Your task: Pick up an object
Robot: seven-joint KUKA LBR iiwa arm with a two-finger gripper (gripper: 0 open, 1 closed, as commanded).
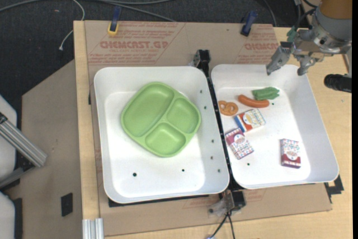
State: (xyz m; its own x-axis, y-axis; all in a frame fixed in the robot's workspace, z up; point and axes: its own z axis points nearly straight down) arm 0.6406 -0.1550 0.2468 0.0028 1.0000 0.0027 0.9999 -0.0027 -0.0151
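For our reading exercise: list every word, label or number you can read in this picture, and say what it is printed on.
"CHEMCAST GP": red print on the cardboard behind the left bin; repeated, partly covered, behind the right bin.
Three small packets: print too small to read.

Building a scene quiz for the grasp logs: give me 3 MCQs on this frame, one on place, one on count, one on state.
1. Where is the green divided tray?
A. left bin
B. right bin
C. on the cardboard outside the bins

2. How many compartments does that tray have?
A. two
B. three
C. five

3. How is the end effector?
A. shut on the pretzel
B. shut on a small box
C. open, holding nothing

Answers:
1 A: the green divided tray lies in the left bin.
2 B: three hollows show in it.
3 C: the end effector hovers with its fingers spread over the far edge of the right bin, apart from the pretzel.
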